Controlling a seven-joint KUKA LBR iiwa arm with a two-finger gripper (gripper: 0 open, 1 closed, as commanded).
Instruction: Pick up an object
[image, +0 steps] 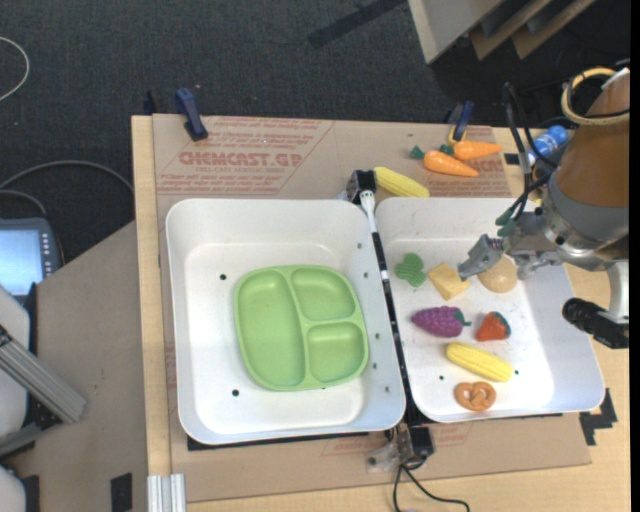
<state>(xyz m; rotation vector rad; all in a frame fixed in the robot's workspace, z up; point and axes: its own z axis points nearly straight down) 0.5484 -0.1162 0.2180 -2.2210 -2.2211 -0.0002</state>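
over right bin, gripper state unclear; arm hides part of egg

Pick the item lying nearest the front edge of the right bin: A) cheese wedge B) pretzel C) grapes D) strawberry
B: the pretzel lies lowest in the right bin, just in front of the corn cob, while the grapes, strawberry and cheese wedge all sit farther back.
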